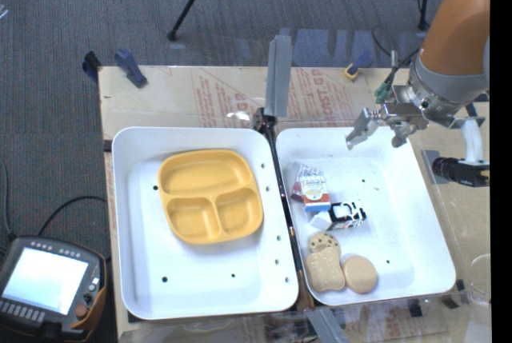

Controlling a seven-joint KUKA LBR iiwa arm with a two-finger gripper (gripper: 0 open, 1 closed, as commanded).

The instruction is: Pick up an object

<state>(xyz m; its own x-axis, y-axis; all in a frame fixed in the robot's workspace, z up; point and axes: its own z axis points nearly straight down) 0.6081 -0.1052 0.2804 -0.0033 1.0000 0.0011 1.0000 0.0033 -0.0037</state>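
Observation:
My gripper (378, 131) hangs above the far edge of the right bin (416, 197), its two fingers spread open with nothing between them. Below and to its left in that bin lie a small red and white carton (312, 186), a black and white carton (347, 214), a round spotted cookie (323, 241), a tan toast slice (325, 271) and a round tan biscuit (360, 274). All of these sit well clear of the gripper, toward the bin's near left side.
The left bin (136, 253) holds a yellow divided plate (211, 194). A grey upright post (278, 77) stands at the far end of the divider between the bins. A teach pendant (48, 281) lies at the lower left, off the bench.

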